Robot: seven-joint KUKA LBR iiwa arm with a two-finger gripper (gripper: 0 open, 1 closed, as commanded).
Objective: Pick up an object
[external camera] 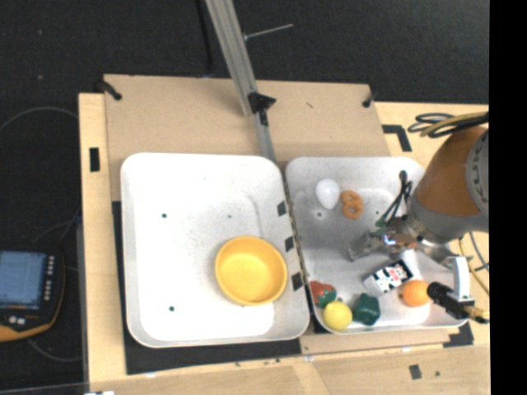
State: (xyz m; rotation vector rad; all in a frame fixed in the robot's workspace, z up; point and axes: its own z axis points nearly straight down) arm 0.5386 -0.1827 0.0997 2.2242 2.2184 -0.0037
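Observation:
My gripper (365, 247) reaches down into the right bin (313, 175), its tip low over the bin's bare middle floor. Nothing shows between its tips. A white egg-shaped object (328, 192) and an orange pretzel-like piece (352, 205) lie beyond it toward the back. Just in front of the gripper sits a small white-and-black object (388, 277). An orange ball (414, 293), a dark green object (367, 309), a yellow ball (337, 315) and a red-and-green piece (321, 291) line the bin's front edge.
The left bin (165, 196) holds a yellow bowl (250, 270) near its front right corner. A grey metal pole (235, 48) slants up from between the bins at the back. The arm's orange band (449, 175) hangs over the right bin's right side.

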